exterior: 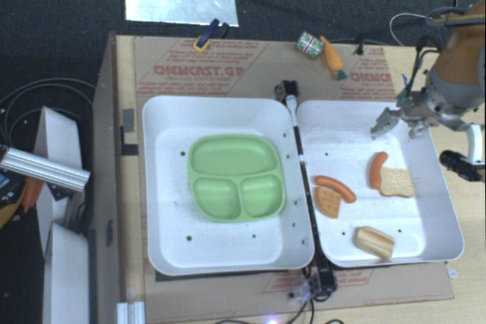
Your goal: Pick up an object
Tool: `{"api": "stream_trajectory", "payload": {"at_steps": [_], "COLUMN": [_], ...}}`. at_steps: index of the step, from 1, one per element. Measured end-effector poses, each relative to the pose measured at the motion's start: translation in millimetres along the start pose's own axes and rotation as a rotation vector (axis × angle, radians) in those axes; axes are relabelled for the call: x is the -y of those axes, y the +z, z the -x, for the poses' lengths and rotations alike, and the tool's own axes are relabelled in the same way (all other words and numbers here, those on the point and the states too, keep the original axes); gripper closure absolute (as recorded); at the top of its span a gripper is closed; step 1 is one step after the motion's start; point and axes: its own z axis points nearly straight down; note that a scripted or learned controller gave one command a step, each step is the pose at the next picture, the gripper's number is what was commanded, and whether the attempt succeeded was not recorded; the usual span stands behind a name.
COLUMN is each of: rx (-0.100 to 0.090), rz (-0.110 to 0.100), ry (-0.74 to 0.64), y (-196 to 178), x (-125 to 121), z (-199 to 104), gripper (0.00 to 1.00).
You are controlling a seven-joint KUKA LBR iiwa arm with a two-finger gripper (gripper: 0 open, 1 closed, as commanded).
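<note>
My gripper (398,125) hangs over the back right part of the right bin (433,163), open, with nothing between its fingers. Just in front of it lie an upright orange sausage (377,169) and a slice of toast (396,183), touching each other. Further left are a red-orange sausage (336,188) and a small waffle piece (328,203) beside it. A tan bread roll (374,240) rests near the bin's front wall.
The left bin (163,163) holds a green divided plate (237,177). Behind the bins, on the cardboard, lie a toy carrot (332,55), a small green can (309,44) and a blue-yellow clip (209,34). Cables run at the far left.
</note>
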Motion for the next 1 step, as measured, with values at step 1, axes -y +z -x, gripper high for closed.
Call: {"api": "stream_trajectory", "payload": {"at_steps": [1], "rx": [0.001], "rz": [0.003], "ry": [0.000], "y": [72.9], "x": [10.9], "z": [6.9], "gripper": [0.00]}}
